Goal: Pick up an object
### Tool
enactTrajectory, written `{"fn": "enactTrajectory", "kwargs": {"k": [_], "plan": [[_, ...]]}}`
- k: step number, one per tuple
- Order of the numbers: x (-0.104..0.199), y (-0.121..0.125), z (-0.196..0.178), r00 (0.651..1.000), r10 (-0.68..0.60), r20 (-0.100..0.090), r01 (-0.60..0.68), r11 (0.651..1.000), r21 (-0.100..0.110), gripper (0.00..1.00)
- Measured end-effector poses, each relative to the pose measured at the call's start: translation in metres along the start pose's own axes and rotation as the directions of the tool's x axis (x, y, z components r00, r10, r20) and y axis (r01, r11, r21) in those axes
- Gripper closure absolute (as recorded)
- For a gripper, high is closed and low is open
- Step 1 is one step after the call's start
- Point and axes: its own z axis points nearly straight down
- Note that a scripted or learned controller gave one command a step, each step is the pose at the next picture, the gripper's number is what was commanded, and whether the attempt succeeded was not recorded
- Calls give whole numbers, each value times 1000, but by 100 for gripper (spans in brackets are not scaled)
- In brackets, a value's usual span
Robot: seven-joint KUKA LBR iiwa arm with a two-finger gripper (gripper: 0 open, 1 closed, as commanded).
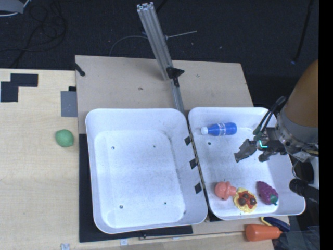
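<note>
My gripper [253, 153] hangs over the middle of the right bin [229, 212], its two dark fingers spread apart with nothing between them. A blue bottle with a white cap [219, 129] lies on its side in the bin's far part, up and left of the gripper. Along the bin's near edge sit a pink toy [225, 190], a yellow and red toy [245, 200] and a purple grape bunch [267, 192], all below the gripper and apart from it.
The left bin [99, 124] adjoins the right one. A green ball [64, 138] rests on the wooden bench at far left. An orange carrot-like toy [261, 232] lies outside the right bin's near edge. A metal rail [157, 38] slants in from the back.
</note>
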Motion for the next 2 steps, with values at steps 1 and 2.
{"fn": "enactTrajectory", "kwargs": {"k": [1, 2], "plan": [[0, 0, 0, 1000, 0, 0, 0, 1000, 0, 0], [-3, 1, 62, 1000, 0, -1, 0, 1000, 5, 0]]}}
